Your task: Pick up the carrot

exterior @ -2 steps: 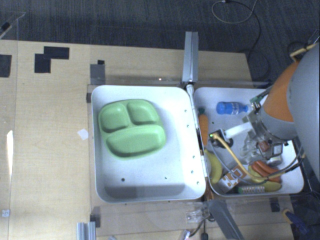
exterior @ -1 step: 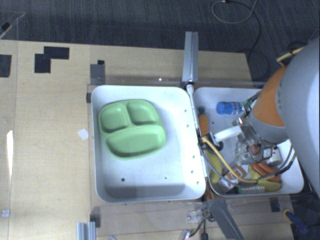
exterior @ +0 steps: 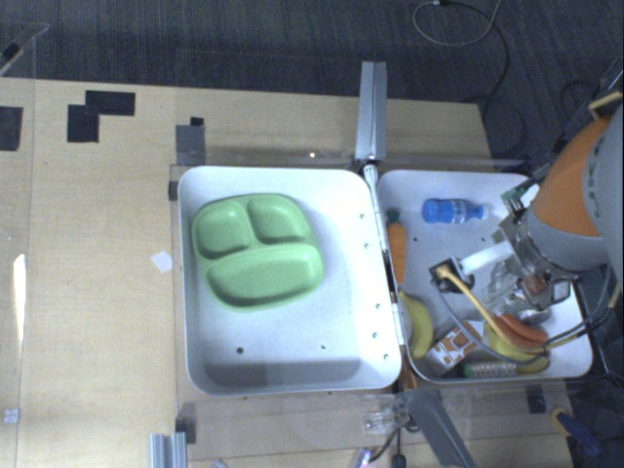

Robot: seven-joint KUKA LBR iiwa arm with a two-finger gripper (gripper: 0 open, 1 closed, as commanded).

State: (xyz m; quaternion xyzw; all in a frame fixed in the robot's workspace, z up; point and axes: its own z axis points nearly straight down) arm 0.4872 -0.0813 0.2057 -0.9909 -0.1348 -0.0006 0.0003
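A pale wooden bench point(exterior: 88, 261) stood on dark grey carpet point(exterior: 244, 27) and bore two shallow white bins, the left bin point(exterior: 283, 364) holding a green three-compartment plastic plate point(exterior: 256, 250). In the right bin point(exterior: 458, 185), the grey arm with its orange band point(exterior: 577, 188) covered that bin's right part, and the two-finger gripper point(exterior: 517, 286) beneath it was too cluttered by cabling to tell whether it was open or closed. The slim orange carrot point(exterior: 396, 250) lay along the right bin's left wall, well apart from the gripper, with a blue plastic bottle point(exterior: 453, 211) near the bin's far wall and yellow bananas point(exterior: 420, 325) toward its near edge.
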